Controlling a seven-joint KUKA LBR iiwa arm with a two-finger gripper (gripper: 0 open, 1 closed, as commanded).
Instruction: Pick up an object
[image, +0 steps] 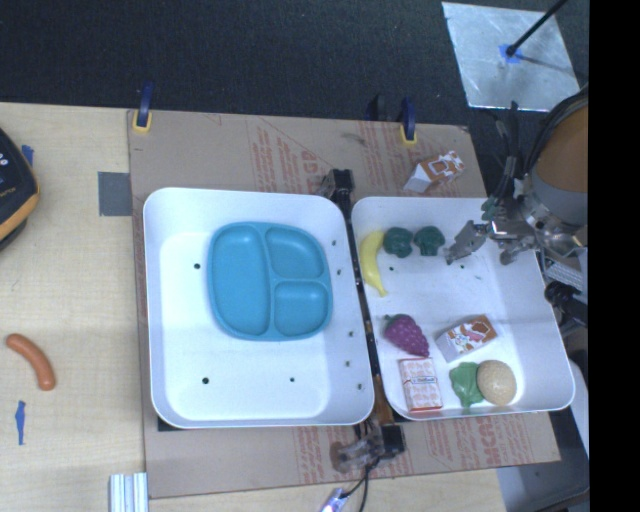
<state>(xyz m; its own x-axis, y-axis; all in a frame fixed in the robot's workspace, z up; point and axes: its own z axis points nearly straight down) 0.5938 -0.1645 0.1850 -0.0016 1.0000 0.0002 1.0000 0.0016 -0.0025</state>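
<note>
Risk: gripper (487, 243) hovers at right bin's (520, 310) 2 o'clock edge, jaws apart, nothing held; descent here meets bare floor or rim. Candidates crowd 6 o'clock: carton (466, 337), box (420, 385), bun (497, 381) touching green piece (463, 383) — double grab likely. Grapes (406, 334) centre-left, banana (371, 261) hugs 9 o'clock wall, fingers may jam. Left bin holds blue tray (269, 280)

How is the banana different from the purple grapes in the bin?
The banana is yellow, long and curved; the grapes are purple, short and bumpy. The banana lies against the right bin's left wall, farther from the camera; the grapes sit lower in the view, nearer the bin's middle. Both lie in the same bin, apart from the gripper.
</note>
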